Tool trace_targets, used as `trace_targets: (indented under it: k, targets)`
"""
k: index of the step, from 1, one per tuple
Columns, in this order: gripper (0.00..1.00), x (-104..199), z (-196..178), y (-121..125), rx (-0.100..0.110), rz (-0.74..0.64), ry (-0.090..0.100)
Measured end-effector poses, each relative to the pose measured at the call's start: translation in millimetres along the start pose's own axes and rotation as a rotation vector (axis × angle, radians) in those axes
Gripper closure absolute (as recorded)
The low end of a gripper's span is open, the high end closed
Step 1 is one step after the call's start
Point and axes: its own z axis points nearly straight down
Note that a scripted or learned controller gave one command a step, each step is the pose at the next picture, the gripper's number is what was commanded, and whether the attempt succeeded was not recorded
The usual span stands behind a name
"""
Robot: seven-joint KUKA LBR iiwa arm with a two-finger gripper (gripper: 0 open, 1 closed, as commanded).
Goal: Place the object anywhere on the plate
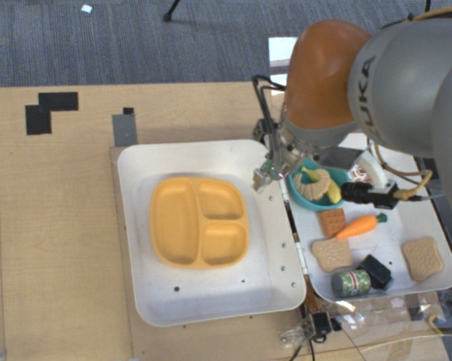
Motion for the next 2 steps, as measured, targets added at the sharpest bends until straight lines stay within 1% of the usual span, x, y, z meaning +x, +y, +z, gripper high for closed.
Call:
trace_targets:
  k: [1, 2]
  targets:
    - [1.0, 60.2, -7.1, 35.6, -0.003, -0.043, 0.001]
    - [0.0, 57.3, -7.1, 34.0, -0.001, -0.038, -0.001]
